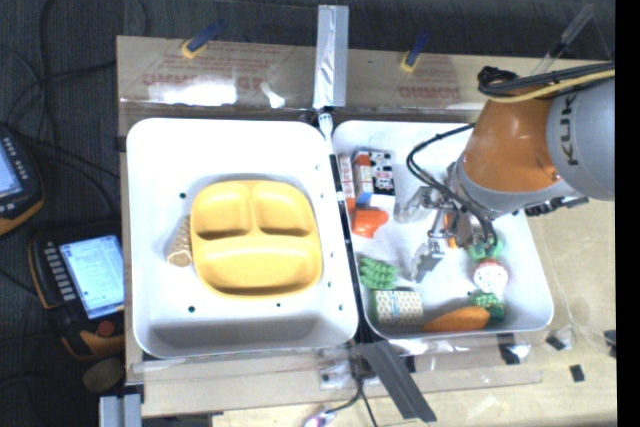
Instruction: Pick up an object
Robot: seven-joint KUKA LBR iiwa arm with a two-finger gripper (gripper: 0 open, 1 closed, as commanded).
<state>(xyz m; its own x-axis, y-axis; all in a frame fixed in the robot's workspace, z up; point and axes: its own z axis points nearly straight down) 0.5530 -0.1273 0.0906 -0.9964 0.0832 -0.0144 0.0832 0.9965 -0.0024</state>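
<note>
The gripper (428,237) is seen low in the right bin (535,310); its fingers seem apart, nothing between, partly blurred.

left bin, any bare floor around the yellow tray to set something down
Yes: bare floor in the left bin above the yellow tray and along its front wall. The right bin is crowded, with the gripper among the toys.

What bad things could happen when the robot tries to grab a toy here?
The toys in the right bin sit crowded, so the gripper could bump the green toy or the radish and grab nothing. The carrot lies against the bin's wall, which might block the gripper.
</note>
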